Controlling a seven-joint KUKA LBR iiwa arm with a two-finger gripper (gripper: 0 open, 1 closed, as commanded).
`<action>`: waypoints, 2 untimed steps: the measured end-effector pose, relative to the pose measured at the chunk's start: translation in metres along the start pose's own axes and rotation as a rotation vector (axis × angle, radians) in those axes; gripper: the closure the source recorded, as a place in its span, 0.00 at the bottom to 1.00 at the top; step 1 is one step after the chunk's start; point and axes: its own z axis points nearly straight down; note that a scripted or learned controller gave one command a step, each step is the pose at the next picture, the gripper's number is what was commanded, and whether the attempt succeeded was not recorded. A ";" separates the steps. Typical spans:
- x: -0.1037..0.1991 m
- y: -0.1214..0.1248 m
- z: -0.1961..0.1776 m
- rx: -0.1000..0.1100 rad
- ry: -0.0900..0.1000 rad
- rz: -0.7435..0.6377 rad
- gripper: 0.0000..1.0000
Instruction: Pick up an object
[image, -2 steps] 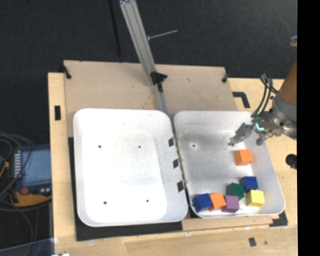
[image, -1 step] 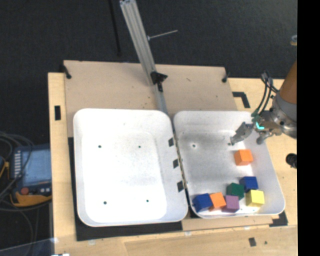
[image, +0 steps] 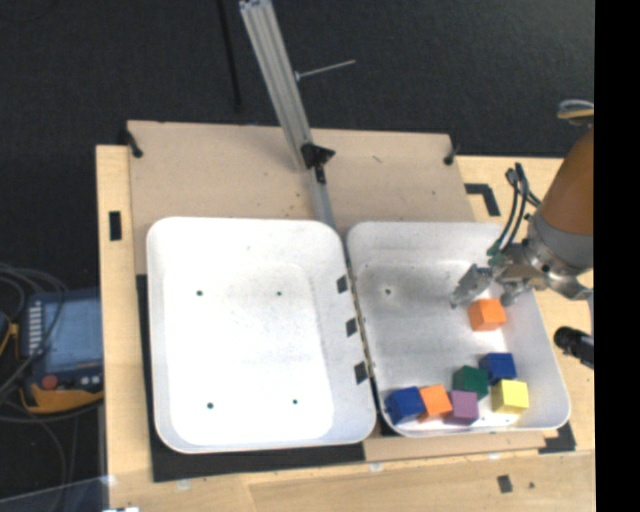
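Note:
My gripper (image: 488, 291) hangs over the right part of the right bin (image: 420, 260), its grey fingers (image: 464, 291) spread open. An orange cube (image: 487, 314) sits right below the fingertips, on the near side of them in this view, with a gap showing to the left finger. I cannot tell whether the cube rests on the bin floor or touches the fingers. The arm with its orange band (image: 575, 190) comes in from the right edge.
Along the right bin's front wall lie a blue cube (image: 405, 403), an orange cube (image: 436, 400), a purple cube (image: 464, 406), a green cube (image: 470, 380), a second blue cube (image: 497, 366) and a yellow cube (image: 511, 395). The left bin (image: 245, 330) adjoins. A metal post (image: 285, 95) rises behind.

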 end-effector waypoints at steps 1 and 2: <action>0.003 -0.009 0.049 0.001 0.000 0.001 0.00; 0.002 -0.008 0.098 -0.008 -0.002 0.001 0.00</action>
